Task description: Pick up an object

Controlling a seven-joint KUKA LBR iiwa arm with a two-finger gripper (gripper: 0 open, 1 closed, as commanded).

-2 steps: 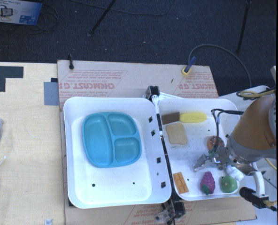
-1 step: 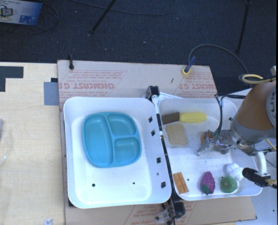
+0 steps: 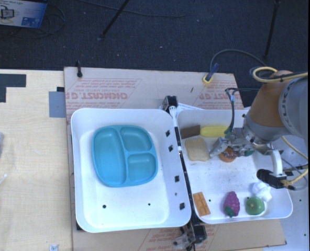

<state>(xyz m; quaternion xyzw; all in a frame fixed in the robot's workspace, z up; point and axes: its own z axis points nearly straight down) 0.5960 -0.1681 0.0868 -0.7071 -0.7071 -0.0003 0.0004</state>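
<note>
Lighting: even, overhead, moderately bright. White bins [image 3: 124, 213] slightly glaring; short soft shadows. Far floor [image 3: 155, 25] dim. Overall focus soft, detail grainy.

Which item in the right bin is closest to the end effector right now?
The small brown round piece, right at the end effector. The purple item and green ball lie toward the bin's near edge.

Arm [image 3: 280, 106]: enters from right, orange band up, wrist angled down-left.
End effector [image 3: 225, 149]: low; finger state unclear.
</note>
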